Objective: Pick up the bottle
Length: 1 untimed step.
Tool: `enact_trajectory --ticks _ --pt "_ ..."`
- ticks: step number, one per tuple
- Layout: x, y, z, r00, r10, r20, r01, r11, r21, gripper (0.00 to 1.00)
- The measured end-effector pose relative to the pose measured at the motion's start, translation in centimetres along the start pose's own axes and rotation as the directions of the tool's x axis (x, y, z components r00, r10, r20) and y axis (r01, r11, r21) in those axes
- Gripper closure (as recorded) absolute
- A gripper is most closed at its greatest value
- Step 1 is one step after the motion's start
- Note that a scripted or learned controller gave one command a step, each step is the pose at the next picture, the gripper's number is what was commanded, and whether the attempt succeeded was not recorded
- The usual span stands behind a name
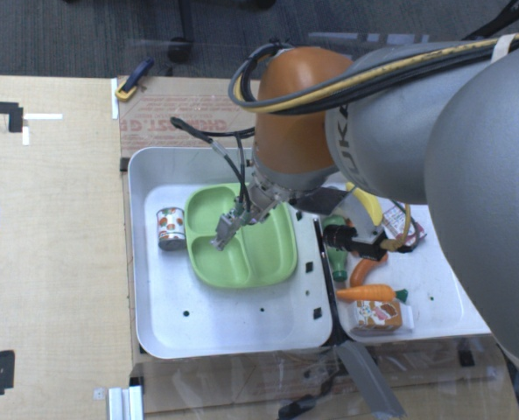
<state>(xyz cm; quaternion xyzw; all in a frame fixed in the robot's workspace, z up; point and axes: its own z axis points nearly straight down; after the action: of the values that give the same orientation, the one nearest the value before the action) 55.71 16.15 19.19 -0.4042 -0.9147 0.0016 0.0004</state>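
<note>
Nearest the camera, the rounded front rims of the left bin (233, 346) and right bin (443, 322) meet at a dark divider. In the right bin's front corner lies a flat printed carton (380, 317), with a smooth, tapered orange carrot (364, 293) touching its far edge. Just beyond, tight against the divider wall, lies the bottle (337, 259), a slim green glossy one, crowded by a second orange piece and dark clutter, so there is little open room around it.

In the left bin, bare white floor runs along the front and left. A pale green plastic plate (259, 265) with raised dividers and rounded corners lies in the middle; a small cylindrical can (171, 228) with a printed label lies just beside its left edge. The gripper (227, 229) hangs over the plate's middle, nothing visibly in it; whether it is open or closed I cannot tell. Farther back, a yellow banana (369, 205) curves under the arm, then flat brown cardboard (189, 112).
</note>
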Motion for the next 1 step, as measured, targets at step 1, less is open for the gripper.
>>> enact_trajectory --ticks 1 --pt "0.60 1.90 8.94 0.990 -0.137 0.013 0.137 0.990 -0.014 0.00"
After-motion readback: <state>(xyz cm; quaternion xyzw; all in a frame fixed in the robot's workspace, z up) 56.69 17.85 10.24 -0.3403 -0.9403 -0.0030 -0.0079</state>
